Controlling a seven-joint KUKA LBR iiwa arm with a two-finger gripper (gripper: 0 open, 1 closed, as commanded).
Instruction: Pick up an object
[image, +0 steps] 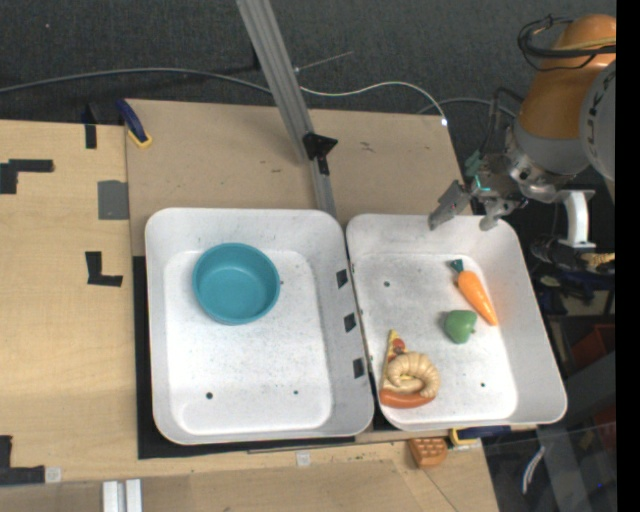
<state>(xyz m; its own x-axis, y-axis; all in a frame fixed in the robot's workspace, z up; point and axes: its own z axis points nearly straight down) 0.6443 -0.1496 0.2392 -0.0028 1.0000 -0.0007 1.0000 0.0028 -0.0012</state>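
Two spread pincer fingers over the right bin's far rim, well apart from the carrot.

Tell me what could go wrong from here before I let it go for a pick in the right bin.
1. The gripper hovers over the right bin's far rim, so a straight descent may strike the rim rather than reach an object.
2. The carrot and the green piece lie close together; closing on one may knock the other.
3. The shrimp-like toy rests near the left wall, leaving little room for a finger on that side.
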